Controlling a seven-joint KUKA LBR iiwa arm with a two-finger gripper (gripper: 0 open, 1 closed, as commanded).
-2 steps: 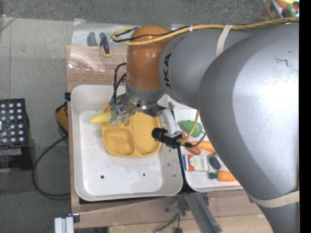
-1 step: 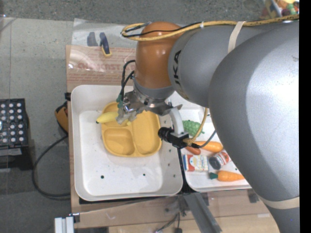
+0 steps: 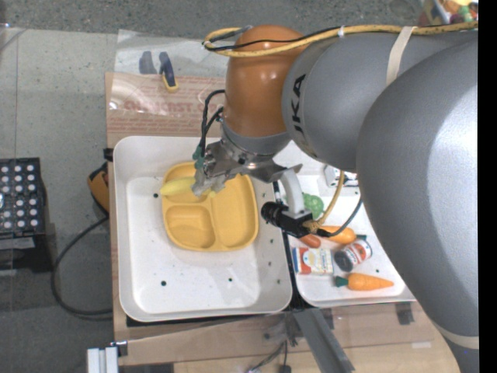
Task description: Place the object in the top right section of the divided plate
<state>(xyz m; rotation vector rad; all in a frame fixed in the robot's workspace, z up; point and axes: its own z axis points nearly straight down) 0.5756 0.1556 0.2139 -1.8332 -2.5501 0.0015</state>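
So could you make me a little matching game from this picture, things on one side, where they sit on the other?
Things:
1. yellow divided plate
2. carrot
3. blue and yellow clamp
4. tool

Places:
A. near corner of the right bin
B. over the plate's upper left edge
C. in the left bin
D. on the bench beyond the bins

Pairs: 1-C, 2-A, 3-D, 4-B

Little can be read. On the grey arm (image 3: 334, 107), just beside the orange band, stand the dark letters "KA" — the tail of a brand name whose start is hidden. A small packet (image 3: 314, 261) in the right bin (image 3: 342, 292) carries a red-and-white label — its print too small to read.
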